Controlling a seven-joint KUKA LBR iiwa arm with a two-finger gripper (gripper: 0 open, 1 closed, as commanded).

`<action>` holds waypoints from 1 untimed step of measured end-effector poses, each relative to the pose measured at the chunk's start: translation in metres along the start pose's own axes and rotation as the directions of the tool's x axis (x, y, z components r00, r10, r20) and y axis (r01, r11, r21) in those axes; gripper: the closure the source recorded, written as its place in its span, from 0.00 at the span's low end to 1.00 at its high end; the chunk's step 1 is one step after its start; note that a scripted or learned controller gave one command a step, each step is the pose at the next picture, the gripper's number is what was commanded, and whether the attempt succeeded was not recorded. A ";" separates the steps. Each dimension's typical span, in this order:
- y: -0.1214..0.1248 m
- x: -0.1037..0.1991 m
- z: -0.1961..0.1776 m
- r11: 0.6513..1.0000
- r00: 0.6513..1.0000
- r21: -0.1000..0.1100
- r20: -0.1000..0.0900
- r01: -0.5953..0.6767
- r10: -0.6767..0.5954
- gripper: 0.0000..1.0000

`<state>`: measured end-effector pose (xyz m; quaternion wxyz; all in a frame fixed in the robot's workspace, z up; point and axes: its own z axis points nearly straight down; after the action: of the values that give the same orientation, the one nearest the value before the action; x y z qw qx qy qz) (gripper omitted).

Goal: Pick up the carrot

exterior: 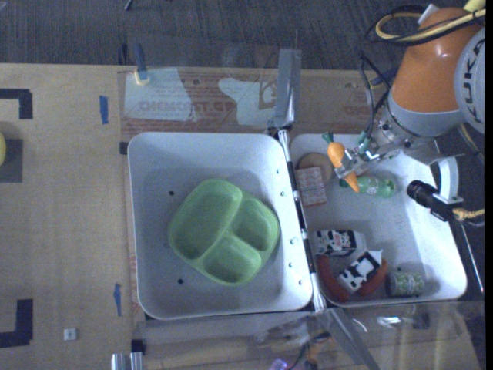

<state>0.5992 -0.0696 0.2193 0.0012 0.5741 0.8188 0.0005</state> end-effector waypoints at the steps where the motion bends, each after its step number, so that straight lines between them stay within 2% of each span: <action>1: 0.000 0.000 0.000 1.000 1.000 0.000 0.000 0.000 0.000 0.00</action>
<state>0.5992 -0.0696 0.2194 0.0014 0.5742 0.8187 0.0005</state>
